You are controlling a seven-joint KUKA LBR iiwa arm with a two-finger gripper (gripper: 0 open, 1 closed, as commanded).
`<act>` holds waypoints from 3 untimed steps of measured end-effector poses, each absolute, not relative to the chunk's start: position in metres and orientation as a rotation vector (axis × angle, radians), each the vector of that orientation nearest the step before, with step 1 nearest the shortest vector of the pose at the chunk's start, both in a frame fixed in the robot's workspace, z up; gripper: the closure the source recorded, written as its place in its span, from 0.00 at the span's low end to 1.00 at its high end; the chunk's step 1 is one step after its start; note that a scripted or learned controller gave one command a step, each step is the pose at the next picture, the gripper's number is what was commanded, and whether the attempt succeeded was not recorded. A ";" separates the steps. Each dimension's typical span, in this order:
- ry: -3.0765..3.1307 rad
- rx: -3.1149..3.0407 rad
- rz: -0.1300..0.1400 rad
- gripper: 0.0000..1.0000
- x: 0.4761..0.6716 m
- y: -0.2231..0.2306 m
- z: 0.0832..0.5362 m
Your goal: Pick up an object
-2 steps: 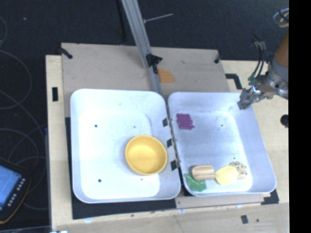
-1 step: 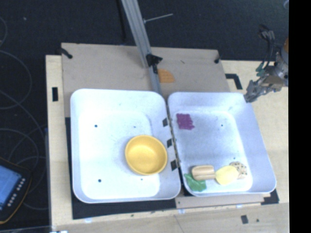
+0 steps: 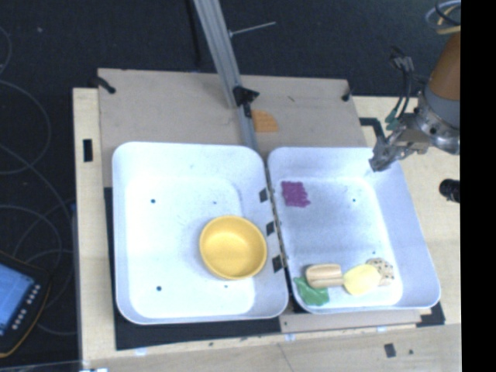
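**Approach stage — nothing picked yet**

Reads as the opening step: gripper parked at the upper right of the frame, over the top right corner of the right bin, well apart from every candidate. No object visible at its tip. Released or clenched — cannot tell; too small and dark against the bin rim to judge.

Candidates, by place in the frame:
- purple piece, flat, alone in the upper left of the right bin, nearest to the gripper
- tan block, yellow lump and speckled ball, packed in a row along the lower edge of the right bin, seemingly touching or just beside one another
- green scrap, tucked under the tan block at the lower left corner
- yellow bowl, upright, lower right of the left bin

Next move, as a judgement: calls for travel down and left across the frame to a chosen item, then a descent onto it. Purple piece probably hard to pinch, lying so flat; cluster at the bottom likely to crowd a grasp.

Hard to make out: arm cut off at the right edge of the frame, wrist partly behind cabling; green scrap mostly covered; exact nature of the speckled ball unclear.
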State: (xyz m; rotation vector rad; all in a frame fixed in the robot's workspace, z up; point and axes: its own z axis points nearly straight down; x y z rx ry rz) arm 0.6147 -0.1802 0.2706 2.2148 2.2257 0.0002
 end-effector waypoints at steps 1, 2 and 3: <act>2.228 2.212 0.004 1.00 0.604 -0.129 0.278; 2.229 2.214 0.002 1.00 0.586 -0.073 0.270; 2.231 2.213 0.003 1.00 0.577 -0.024 0.275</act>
